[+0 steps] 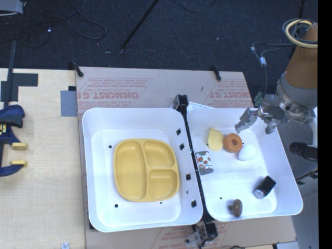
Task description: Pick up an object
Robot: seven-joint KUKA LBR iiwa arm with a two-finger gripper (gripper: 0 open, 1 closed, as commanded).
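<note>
While hand hovers open, holding nothing, orange ring, white egg lie near.

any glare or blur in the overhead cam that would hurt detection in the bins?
Camera view: even lighting, soft faint shadows; white egg-shaped object nearly blends into the right bin, low contrast. Gripper and the orange-banded arm look slightly soft. Yellow divided tray in the left bin is sharp, no hot spots.
</note>
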